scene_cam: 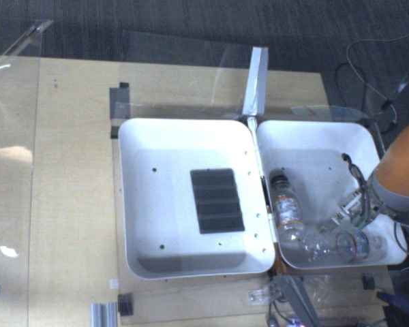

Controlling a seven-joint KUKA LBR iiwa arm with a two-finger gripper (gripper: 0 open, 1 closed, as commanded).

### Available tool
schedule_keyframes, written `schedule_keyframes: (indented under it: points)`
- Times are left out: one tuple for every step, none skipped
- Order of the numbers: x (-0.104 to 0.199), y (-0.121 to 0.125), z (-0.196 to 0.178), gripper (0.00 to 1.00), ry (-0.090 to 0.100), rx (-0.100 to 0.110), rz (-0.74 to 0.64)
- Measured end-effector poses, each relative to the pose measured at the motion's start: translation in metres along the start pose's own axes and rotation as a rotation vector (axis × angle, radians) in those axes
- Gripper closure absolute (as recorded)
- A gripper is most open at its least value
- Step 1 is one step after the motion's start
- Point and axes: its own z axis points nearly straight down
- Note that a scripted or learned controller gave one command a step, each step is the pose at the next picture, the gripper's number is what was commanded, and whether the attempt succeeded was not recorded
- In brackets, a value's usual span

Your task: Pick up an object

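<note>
A clear plastic bottle (285, 208) with a black cap lies along the left wall of the right bin (313, 138). A second clear bottle or cup (337, 245) lies across that bin's front edge. A black ribbed rectangular block (217, 199) rests flat in the middle of the left bin (163, 142). My gripper (352, 210) hangs low over the right side of the right bin, just above and behind the second clear object and to the right of the capped bottle. Nothing can be made out in its grasp.
The arm's orange band (403, 169) and grey wrist cover the right bin's right rim. A metal divider post (256, 80) stands behind the seam between the bins. Cables (388, 87) trail at the far right. Wooden bench (54, 182) stretches to the left.
</note>
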Motion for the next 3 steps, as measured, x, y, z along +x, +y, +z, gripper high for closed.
schedule_keyframes:
  points:
    - [-0.044, 0.058, 0.003, 0.00, 0.006, 0.002, 0.034]
    - [-0.085, 0.074, -0.028, 0.00, 0.008, 0.006, 0.330]
    - [-0.074, 0.086, -0.047, 0.00, 0.008, 0.005, 0.143]
